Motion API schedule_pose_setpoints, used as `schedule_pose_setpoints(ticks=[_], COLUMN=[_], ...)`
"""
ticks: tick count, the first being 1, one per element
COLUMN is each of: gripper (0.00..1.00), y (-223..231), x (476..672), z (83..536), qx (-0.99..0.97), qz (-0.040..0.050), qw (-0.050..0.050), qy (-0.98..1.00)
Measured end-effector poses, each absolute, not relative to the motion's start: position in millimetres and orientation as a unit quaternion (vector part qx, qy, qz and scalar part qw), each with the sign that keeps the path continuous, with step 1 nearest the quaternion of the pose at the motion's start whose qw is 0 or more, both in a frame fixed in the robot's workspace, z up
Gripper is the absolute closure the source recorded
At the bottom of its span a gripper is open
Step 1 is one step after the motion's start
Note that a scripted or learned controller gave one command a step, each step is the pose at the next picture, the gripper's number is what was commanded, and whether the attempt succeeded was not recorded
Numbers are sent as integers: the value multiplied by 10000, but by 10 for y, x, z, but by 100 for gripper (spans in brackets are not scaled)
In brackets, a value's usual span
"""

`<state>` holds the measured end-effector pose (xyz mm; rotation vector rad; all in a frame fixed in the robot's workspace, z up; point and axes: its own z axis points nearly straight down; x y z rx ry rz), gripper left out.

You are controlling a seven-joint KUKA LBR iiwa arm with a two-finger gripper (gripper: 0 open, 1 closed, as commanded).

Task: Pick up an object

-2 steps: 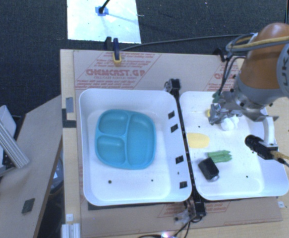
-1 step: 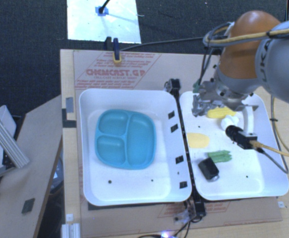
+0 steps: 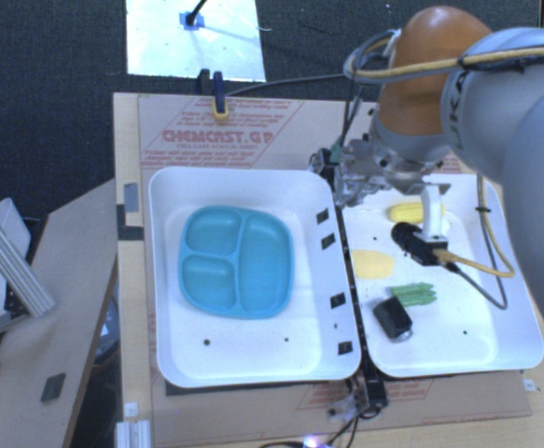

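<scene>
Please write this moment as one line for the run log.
arm: above right bin | gripper: near bin's back left corner, holding nothing seen | right bin: yellow pieces, green item, black item | left bin: blue plate

left bin [image 3: 174,250]: blue divided plate [image 3: 237,260] | right bin [image 3: 505,334]: yellow pieces [image 3: 372,264], green item [image 3: 413,294], black block [image 3: 393,317] | arm [image 3: 495,91] above right bin

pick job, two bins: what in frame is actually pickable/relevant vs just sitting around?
Relevant to the pick:
- gripper, over the divider at the right bin's far end
- yellow flat piece
- yellow piece near the arm
- green item
- black block

Just lying about:
- blue divided plate in the left bin
- blue clamp on the board
- cardboard sheet
</scene>
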<state>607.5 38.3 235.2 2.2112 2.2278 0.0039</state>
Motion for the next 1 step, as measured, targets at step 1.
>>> schedule_pose_setpoints(ticks=[1], gripper=[100], y=[848], x=[6179], z=[2380], qx=[7043], qz=[17], qw=[5], qy=[7099])
